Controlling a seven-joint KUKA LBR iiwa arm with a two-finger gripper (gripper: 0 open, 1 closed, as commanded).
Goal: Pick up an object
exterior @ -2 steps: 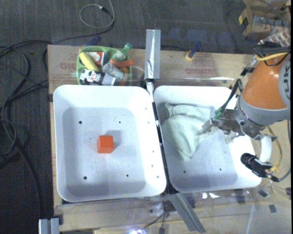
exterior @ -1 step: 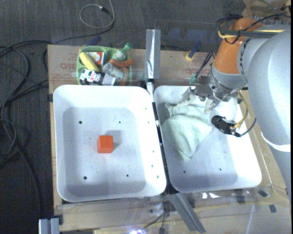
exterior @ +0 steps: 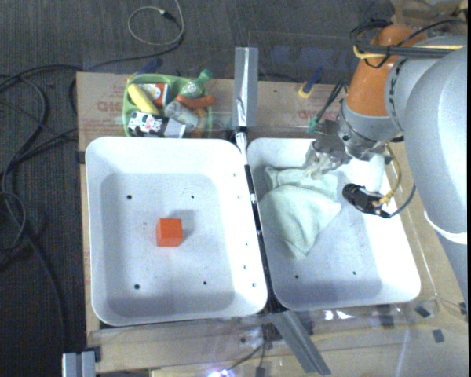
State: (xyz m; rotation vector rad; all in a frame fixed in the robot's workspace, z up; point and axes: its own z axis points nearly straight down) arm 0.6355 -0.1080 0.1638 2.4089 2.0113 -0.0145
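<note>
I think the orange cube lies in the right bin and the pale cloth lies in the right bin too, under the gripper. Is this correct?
Not quite. The camera view shows the orange cube in the left bin, alone on its floor. The rest is right: the pale cloth lies in the right bin, with the gripper over the cloth's upper edge.

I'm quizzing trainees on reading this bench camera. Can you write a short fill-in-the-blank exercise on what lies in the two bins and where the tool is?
1. The left bin holds one small cube, coloured ____.
2. The pale cloth lies in the ____ bin.
3. The tool is at the cloth's ____ edge in this view.
4. Behind the left bin stands a small ____ basket of odds and ends.

Missing words: orange; right; top; green
</note>
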